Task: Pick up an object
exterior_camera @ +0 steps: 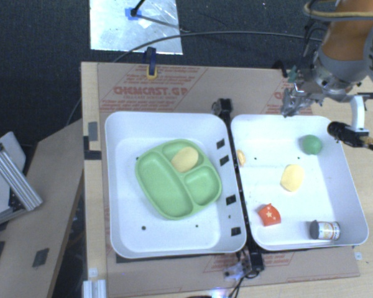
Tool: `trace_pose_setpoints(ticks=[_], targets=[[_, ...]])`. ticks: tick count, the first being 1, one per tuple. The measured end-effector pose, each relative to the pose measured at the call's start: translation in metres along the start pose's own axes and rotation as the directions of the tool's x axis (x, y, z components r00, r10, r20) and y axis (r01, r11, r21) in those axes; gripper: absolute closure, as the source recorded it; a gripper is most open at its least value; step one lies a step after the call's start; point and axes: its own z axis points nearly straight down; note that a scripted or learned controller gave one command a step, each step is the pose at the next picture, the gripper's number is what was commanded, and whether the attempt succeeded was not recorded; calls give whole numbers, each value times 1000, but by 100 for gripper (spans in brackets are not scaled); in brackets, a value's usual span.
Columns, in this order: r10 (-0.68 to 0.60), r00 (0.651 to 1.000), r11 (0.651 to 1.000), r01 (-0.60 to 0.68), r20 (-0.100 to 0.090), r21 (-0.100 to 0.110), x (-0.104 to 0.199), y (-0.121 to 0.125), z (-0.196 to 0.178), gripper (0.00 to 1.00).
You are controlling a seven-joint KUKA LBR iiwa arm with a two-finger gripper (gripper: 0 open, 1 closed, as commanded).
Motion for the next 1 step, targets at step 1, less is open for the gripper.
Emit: trace_pose_setpoints(ticks=[1], targets=[[-1, 1000, 1000, 1, -1, 2, 54, -20, -4, 100]])
